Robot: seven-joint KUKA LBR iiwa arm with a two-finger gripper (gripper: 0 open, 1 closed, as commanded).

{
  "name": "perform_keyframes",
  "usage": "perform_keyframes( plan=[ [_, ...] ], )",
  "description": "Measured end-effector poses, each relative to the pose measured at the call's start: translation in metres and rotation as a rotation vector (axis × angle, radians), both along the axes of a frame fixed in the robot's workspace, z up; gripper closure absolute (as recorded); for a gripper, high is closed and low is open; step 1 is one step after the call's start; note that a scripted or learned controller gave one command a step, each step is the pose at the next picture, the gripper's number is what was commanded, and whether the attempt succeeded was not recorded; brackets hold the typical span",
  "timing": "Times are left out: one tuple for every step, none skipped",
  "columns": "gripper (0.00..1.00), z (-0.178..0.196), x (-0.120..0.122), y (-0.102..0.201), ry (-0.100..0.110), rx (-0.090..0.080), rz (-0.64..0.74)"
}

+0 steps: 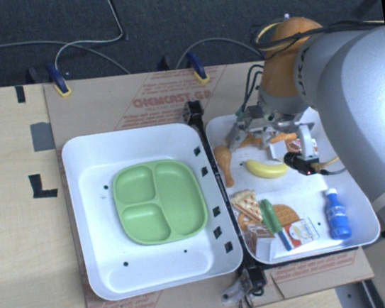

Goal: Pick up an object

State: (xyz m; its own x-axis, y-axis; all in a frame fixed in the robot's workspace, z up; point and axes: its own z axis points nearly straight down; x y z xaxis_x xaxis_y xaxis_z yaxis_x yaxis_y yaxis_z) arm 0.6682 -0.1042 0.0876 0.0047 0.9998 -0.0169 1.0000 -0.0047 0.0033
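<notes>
The gripper (259, 131) hangs low over the right bin (353, 197), just above the banana (266, 169). Whether the claw is apart or together, I cannot tell. Nothing looks lifted; the pick is not yet done.

Robotics laboratory bench. A cardboard sheet (163, 100) was clamped to the wooden table (8, 213) under two white bins (88, 223), with loose cables (90, 46) and black tape marks (40, 187).

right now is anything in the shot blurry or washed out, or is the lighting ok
Camera view: lighting is even and soft, with faint shadows inside the left bin; the green plate and banana read sharp; the arm looms large and soft-edged close to the lens; the small items near the gripper are too cluttered to separate.
</notes>
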Motion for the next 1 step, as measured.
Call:
perform_keyframes(
  plan=[
    [0.00,-0.0001,0.0001,-0.0016,0.001,0.003,0.001]
  ],
)
